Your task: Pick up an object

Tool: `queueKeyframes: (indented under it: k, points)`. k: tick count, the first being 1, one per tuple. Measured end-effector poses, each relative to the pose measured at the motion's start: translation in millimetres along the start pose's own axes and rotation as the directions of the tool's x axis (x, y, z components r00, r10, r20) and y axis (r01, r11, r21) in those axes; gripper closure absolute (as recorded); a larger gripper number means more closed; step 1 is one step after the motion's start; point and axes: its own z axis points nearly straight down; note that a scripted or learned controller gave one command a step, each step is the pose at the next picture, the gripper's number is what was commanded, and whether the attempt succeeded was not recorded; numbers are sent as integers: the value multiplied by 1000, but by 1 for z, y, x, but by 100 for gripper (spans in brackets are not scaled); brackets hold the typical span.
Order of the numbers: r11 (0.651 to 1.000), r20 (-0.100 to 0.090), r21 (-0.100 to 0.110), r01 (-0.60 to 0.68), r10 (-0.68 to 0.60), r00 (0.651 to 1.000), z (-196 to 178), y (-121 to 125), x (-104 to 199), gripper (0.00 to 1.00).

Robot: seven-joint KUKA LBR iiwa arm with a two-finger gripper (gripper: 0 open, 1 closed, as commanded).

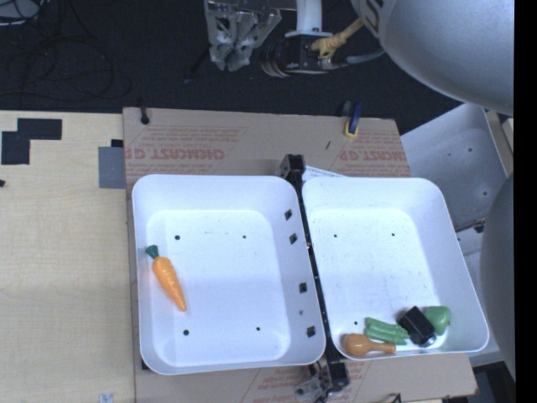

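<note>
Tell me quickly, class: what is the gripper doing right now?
Gripper: raised at the top of the view, beyond both bins, nothing between its fingers; open or shut cannot be told.

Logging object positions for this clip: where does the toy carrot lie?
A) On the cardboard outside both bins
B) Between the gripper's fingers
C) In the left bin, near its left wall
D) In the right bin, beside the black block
C: the carrot lies on the floor of the left bin, close to its left wall, far from the gripper up above the bench.
</note>
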Motion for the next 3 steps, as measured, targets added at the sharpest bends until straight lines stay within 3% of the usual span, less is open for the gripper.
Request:
queueKeyframes:
  k: [3]
  points:
    - [1000, 2, 8, 8, -8, 1000, 4, 0, 1, 100]
